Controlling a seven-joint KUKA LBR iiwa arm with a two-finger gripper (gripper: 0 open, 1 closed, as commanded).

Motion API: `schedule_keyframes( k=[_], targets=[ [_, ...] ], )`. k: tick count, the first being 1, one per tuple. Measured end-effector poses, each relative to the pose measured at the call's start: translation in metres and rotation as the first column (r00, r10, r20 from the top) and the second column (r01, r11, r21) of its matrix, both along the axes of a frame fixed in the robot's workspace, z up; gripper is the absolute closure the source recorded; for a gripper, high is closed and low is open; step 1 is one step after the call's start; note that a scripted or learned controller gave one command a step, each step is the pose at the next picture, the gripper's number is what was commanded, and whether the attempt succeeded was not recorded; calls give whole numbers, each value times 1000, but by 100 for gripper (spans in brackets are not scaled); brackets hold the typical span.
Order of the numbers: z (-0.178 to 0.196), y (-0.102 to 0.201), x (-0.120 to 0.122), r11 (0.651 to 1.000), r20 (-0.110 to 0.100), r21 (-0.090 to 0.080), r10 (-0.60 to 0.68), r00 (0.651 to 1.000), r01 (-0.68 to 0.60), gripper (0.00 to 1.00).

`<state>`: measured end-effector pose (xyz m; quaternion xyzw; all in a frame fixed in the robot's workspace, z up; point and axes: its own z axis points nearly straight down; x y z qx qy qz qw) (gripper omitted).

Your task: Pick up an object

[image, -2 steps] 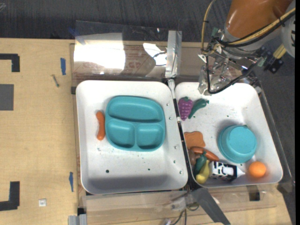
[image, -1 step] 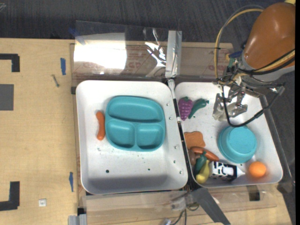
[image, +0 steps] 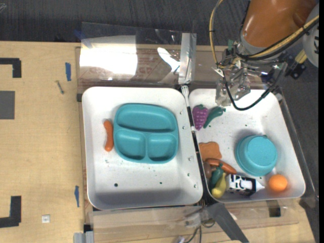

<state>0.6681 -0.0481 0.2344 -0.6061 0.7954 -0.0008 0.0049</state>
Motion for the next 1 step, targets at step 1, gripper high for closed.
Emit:
schedule_keyframes(
  k=[1],
  targets=[
    [24,-77,-46,951,-3,-5,309,951,-309,100]
  ],
)
